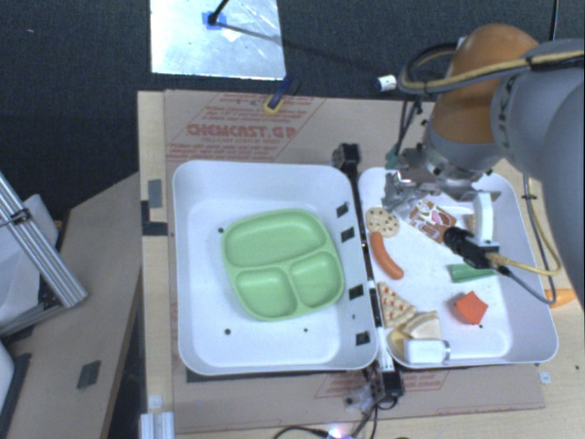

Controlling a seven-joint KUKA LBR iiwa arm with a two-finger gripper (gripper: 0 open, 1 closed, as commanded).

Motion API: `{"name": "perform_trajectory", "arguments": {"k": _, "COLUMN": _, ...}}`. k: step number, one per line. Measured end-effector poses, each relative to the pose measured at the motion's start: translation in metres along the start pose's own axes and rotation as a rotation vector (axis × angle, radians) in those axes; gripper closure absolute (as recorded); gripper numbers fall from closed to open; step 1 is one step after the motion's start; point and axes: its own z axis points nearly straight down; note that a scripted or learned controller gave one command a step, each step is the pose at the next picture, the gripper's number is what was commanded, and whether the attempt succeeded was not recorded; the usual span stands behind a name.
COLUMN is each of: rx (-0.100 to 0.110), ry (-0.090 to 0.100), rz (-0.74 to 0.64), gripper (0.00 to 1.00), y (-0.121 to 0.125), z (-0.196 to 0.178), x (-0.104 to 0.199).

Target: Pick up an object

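My gripper (399, 191) hangs low over the far left corner of the right bin (521, 337). Just below it lies a round chocolate-chip cookie (381, 220), and to its right a red-and-white patterned piece (430, 216). An orange sausage (387, 255) lies slanted under the cookie. Nothing can be seen held in the gripper.
The right bin also holds a pizza slice (394, 301), a bread piece (417, 324), a white block (426, 349), a red-orange block (471, 307), a green piece (470, 271) and a white cylinder (483, 218). A green divided plate (279, 263) lies in the left bin (196, 245).
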Motion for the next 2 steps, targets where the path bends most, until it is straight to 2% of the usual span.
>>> {"name": "perform_trajectory", "arguments": {"k": 1, "rx": -0.002, "ry": 0.001, "rz": -0.001, "gripper": 1.0, "y": 0.035, "z": -0.008, "x": 0.045}}
{"name": "perform_trajectory", "arguments": {"k": 2, "rx": 0.0, "ry": -0.001, "rz": 0.003, "gripper": 1.0, "y": 0.039, "z": -0.008, "x": 0.06}}
